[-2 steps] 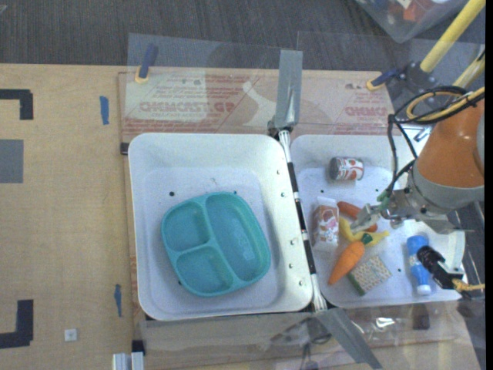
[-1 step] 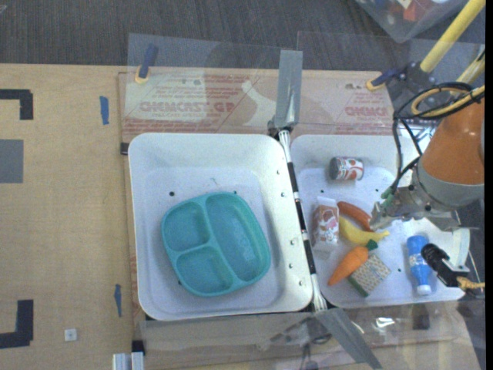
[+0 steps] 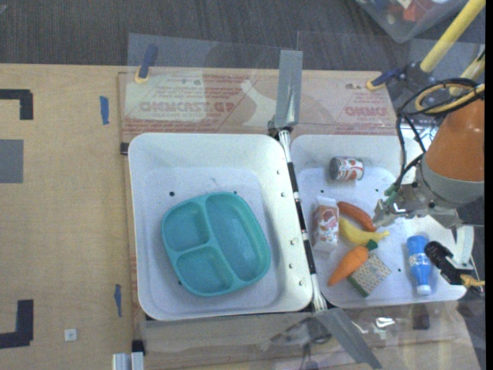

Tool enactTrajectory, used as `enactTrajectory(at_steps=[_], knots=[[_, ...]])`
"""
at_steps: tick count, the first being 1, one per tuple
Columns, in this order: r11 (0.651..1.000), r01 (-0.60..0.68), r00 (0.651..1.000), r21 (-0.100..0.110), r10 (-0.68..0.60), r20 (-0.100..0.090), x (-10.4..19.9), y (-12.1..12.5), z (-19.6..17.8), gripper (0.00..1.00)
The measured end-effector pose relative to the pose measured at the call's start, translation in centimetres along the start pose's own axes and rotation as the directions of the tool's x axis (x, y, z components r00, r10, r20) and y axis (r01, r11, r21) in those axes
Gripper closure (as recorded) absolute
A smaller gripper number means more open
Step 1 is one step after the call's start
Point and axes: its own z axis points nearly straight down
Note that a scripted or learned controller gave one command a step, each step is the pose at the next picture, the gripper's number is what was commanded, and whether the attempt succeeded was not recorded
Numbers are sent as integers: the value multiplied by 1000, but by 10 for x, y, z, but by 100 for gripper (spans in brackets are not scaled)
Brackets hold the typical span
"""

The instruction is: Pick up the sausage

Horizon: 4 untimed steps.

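End effector (image 3: 387,209) low in the right bin (image 3: 385,295), at the sausage's (image 3: 356,213) right end.

Whether it is wide, narrow or gripping cannot be told from this slant. The orange-red sausage lies just left of the end effector, touching the banana (image 3: 362,233) beneath it. Below and left sit the carrot (image 3: 348,263) and a speckled block (image 3: 369,274); a packet (image 3: 326,223) lies farther left, a can (image 3: 346,169) above-left, a blue bottle (image 3: 418,264) below-right. Well left, the other bin (image 3: 154,160) holds a teal tray (image 3: 216,242).
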Motion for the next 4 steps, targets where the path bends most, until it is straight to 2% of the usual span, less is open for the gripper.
enactTrajectory(at_steps=[1,2,3,4], knots=[[1000,-3,1000,-2,3,1,-2,0,-9,100],[926,377,926,-5,-377,3,39,65,51,100],[945,328,945,-1,-328,0,-33,88,-75,100],[992,128,992,-2,-128,1,7,88,-109,100]])
